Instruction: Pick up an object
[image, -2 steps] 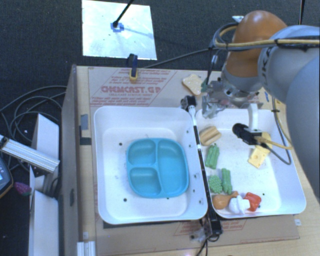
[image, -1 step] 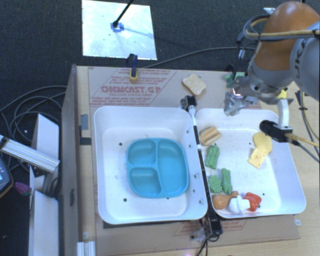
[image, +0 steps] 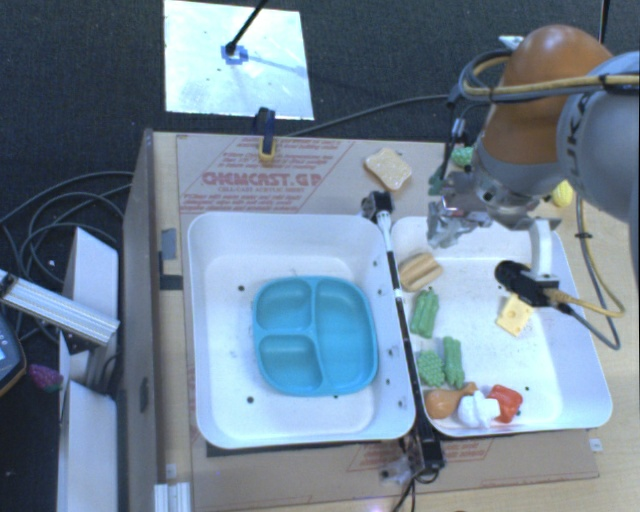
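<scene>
Just behind the bread roll (image: 419, 270), my tool (image: 446, 228) hovers; open or closed, I can't tell. Nothing looks grabbed yet.

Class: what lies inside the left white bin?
A blue divided tray lies flat on the left bin's floor. The patch of floor under the tray is covered and cannot be seen.

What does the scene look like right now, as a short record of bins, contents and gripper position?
left bin: holds a blue divided plate
right bin: bread roll, green pod, cheese wedge, drumstick, red pepper
outside bins: toast slice on the cardboard
gripper: over the right bin's far end, just beyond the bread roll
</scene>
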